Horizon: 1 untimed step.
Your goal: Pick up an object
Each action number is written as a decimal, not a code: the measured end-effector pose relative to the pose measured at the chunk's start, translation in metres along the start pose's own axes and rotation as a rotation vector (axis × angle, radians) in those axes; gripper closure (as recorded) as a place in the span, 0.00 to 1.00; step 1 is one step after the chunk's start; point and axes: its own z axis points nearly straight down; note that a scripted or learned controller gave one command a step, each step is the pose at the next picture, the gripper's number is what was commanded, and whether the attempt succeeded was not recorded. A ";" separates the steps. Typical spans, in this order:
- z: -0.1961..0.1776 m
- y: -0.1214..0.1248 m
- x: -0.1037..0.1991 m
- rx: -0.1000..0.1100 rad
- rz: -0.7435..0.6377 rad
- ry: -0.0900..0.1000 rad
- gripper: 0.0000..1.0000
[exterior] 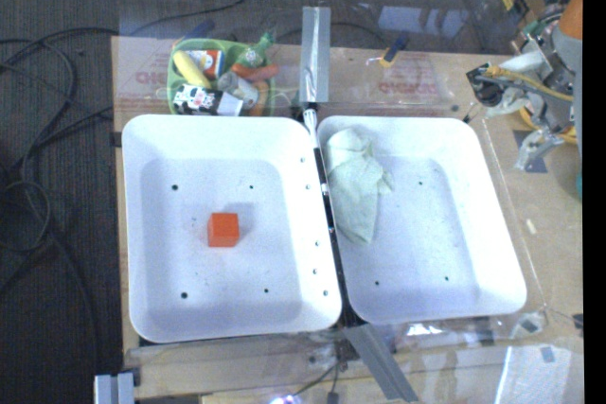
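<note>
A small orange-red cube (223, 229) lies near the middle of the left bin (151, 147). A crumpled pale cloth (358, 180) rests in the right bin (454, 279), against its left wall. My gripper (542, 132) hangs at the far right of the view, outside the right bin's back right corner and well away from both objects. Nothing is seen held in it.
A green basket (220, 76) of small toys stands behind the left bin. A grey metal post (315, 52) rises at the back between the bins. Cables lie on the dark floor to the left.
</note>
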 end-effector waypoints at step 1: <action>0.179 -0.005 0.000 0.002 -0.063 0.007 0.00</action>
